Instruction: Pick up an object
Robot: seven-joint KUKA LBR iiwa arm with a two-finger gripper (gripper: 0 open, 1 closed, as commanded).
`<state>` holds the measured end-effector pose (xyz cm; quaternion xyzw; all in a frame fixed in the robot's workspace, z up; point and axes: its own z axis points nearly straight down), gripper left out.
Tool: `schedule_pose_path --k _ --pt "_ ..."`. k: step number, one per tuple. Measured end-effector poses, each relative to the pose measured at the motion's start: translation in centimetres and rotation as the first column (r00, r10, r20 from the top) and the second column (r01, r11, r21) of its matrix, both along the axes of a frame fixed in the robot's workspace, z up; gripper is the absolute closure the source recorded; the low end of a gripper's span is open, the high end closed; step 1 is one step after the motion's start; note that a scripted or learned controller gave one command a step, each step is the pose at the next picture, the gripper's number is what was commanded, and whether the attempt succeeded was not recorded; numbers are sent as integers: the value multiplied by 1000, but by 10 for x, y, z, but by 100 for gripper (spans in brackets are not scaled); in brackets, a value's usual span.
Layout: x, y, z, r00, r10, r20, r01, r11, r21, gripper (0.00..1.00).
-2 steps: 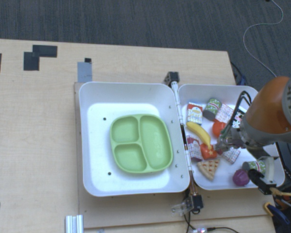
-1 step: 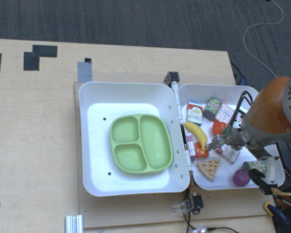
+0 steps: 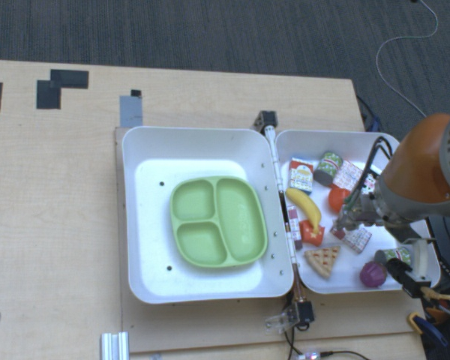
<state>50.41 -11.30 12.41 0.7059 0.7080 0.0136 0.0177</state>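
L bin (image 3: 135,201): green tray (image 3: 218,222) | R bin (image 3: 382,142): banana (image 3: 306,206), pizza (image 3: 323,260) | end effector (image 3: 348,223): grip unclear

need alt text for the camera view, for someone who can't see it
A grey and orange robot arm reaches from the right into the right white bin, its gripper low among toy foods: a banana, a pizza slice and a purple piece. The left white bin holds a green divided tray.

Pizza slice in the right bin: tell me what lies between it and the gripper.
Nothing visible lies between them. The pizza slice is flat on the floor of the right bin, below-left of the gripper in the camera view. The red block and the banana lie off to the left.
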Motion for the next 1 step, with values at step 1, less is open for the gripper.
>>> schedule_pose_path --k 1 --pt "0 0 0 1000 1 0 -1 1000 0 0"
